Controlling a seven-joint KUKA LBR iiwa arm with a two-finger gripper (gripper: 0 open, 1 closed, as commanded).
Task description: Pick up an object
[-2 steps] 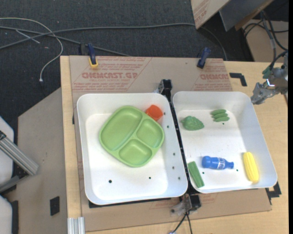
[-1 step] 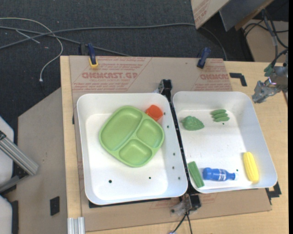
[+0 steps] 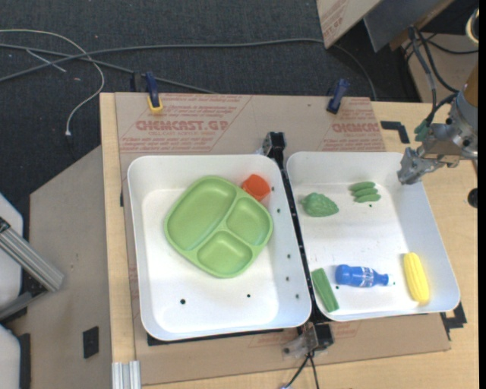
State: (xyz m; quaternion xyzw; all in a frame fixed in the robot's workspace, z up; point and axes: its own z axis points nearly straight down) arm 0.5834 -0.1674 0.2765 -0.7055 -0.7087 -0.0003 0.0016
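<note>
The right bin (image 3: 433, 228) holds a green leafy piece (image 3: 320, 204), a green pea pod (image 3: 365, 192), a blue bottle (image 3: 361, 276) lying on its side, a yellow corn cob (image 3: 415, 276) and a green strip (image 3: 325, 289). In the left bin (image 3: 152, 228) lies a green divided plate (image 3: 219, 226) with an orange piece (image 3: 257, 186) at its far right corner. My gripper (image 3: 412, 169) hangs over the right bin's far right corner, well apart from every object. Nothing shows between its fingers.
Both bins sit on a cardboard sheet (image 3: 190, 121) held by blue clamps (image 3: 154, 95) at the back. Cables run over the dark floor (image 3: 61, 53) at the far left. A cardboard box (image 3: 342, 19) stands beyond the bench.
</note>
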